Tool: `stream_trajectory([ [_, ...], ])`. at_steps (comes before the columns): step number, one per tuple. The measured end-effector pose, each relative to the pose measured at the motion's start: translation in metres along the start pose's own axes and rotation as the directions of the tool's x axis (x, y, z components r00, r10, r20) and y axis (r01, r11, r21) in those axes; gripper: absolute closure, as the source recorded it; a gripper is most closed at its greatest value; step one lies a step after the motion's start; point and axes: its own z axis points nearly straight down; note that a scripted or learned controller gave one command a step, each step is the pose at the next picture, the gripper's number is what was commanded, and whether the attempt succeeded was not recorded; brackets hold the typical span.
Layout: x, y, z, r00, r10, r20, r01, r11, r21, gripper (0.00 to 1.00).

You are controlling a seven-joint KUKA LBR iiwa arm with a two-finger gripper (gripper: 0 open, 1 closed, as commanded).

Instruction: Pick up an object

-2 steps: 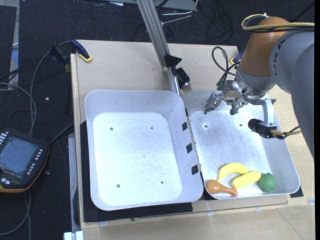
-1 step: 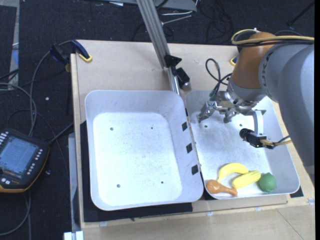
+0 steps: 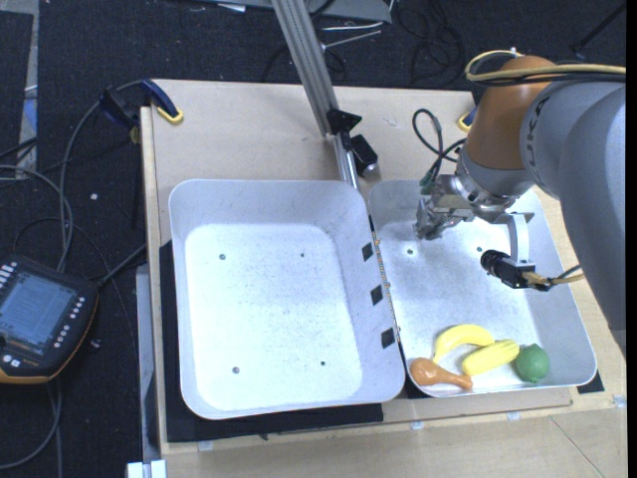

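Yellow plastic toy bananas [image 3: 476, 349] lie in the near corner of the right white bin [image 3: 557, 307], between an orange pear-shaped toy [image 3: 439, 372] and a green ball [image 3: 532, 363]; they look light, stiff and slippery, best pinched across the middle, and my gripper [image 3: 434, 223] hangs well apart, holding nothing.

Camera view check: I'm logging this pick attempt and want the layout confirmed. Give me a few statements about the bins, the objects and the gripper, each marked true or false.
1. The yellow banana lies in the right bin. True.
2. The green lime sits in the left bin. False: it lies in the right bin's near corner, beside the banana.
3. The gripper is over the right bin's far end, apart from the objects. True.
4. The gripper holds the orange object. False: that object lies on the bin floor near the banana.
5. Three objects are clustered at the right bin's near edge. True.
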Motion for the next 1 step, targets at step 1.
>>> stream_trajectory([
  [1,-0.0101,0.0020,-0.0520,1.000,0.000,0.000,0.000,1.000,-0.003,1.00],
])
